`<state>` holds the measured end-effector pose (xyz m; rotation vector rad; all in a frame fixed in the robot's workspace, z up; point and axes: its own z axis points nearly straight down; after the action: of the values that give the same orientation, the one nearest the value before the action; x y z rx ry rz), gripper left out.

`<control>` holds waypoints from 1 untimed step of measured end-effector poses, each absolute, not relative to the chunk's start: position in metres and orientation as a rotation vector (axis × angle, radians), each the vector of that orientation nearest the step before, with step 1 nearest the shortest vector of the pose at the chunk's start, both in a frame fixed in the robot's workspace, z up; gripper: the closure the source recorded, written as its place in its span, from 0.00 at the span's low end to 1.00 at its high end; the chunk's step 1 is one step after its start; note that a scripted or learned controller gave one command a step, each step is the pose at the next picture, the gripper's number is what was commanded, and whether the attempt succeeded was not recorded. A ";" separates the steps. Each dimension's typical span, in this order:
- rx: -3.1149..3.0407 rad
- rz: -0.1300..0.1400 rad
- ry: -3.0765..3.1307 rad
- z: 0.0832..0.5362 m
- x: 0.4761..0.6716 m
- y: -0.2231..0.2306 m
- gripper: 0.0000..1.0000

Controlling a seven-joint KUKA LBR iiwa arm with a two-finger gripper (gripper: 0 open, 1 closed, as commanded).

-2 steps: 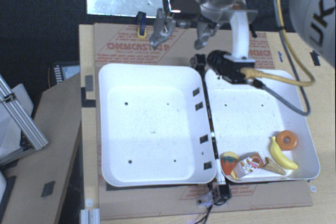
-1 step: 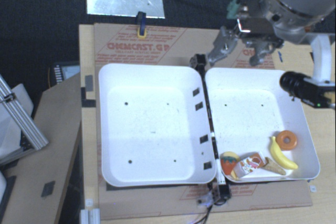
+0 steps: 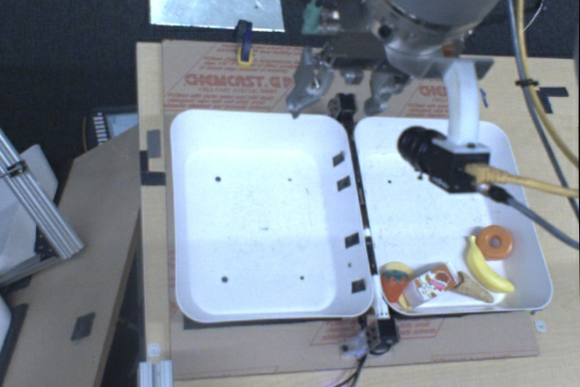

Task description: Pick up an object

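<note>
A yellow banana (image 3: 488, 266), an orange ring-shaped toy (image 3: 495, 241), a red-and-white packet (image 3: 430, 284) and a small orange fruit (image 3: 396, 279) crowd the right bin's (image 3: 399, 195) near corner. Cardboard (image 3: 227, 79) beneath reads "CHEMCAST". The gripper (image 3: 337, 97) hangs spread over the bins' far edge, holding nothing, above the divider beside the left bin (image 3: 263, 213).

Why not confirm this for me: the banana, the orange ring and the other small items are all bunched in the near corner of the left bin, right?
Not quite. The camera view shows the banana, the orange ring and the other small items bunched in the near corner of the right bin, not the left bin.
</note>
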<state>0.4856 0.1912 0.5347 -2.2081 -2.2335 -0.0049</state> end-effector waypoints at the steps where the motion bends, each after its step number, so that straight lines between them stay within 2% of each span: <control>1: -2.214 -0.009 -2.231 0.546 0.487 0.187 1.00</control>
<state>0.4868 0.1870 0.5465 -2.2136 -2.2311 -0.0085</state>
